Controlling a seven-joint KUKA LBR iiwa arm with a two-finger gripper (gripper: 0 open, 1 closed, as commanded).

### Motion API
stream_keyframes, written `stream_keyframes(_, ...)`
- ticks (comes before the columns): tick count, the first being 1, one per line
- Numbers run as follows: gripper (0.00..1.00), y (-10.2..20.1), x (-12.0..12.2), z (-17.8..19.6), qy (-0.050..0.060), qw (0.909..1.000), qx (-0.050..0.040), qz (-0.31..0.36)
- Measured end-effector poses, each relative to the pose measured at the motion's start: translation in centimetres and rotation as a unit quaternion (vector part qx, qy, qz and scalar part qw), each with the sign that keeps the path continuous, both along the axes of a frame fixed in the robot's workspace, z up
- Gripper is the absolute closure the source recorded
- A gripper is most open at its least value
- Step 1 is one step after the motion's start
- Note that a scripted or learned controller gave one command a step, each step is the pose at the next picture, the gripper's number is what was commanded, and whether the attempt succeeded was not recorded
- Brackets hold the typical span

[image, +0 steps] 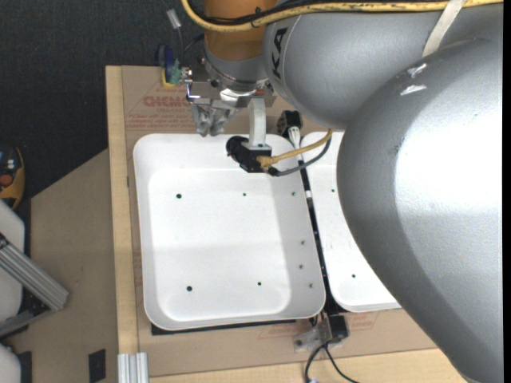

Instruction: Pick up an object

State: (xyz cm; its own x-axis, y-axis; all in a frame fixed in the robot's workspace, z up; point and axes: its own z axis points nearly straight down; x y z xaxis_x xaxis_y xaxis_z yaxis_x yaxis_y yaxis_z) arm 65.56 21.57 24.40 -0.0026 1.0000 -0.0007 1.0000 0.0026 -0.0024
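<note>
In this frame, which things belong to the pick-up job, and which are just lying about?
Belonging to the job:
- gripper, over the far rim of the left bin
- right bin

Lying about:
- metal bar left of the bench
- cable at the near edge

right bin [351, 290] mostly hidden behind arm [415, 134]

— Open floor across the left bin [223, 246]?
— Bare white, passable throughout. Crowded only at the far rim: gripper [211, 122] and black cabled fitting [249, 156]. Right bin [351, 286] blocked overhead by grey arm [415, 174].
</note>
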Motion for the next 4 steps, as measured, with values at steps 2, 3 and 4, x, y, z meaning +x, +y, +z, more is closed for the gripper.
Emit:
stream_keyframes(2,1.00,1.0,1.0,1.2,0.001,1.0000,-0.0002,0.000)
stream_keyframes(3,1.00,0.9,0.2,4.2,-0.003,1.0000,0.0012,-0.001)
stream_keyframes(4,1.00,-4.2,0.3,9.6,-0.005,1.0000,0.0005,-0.003)
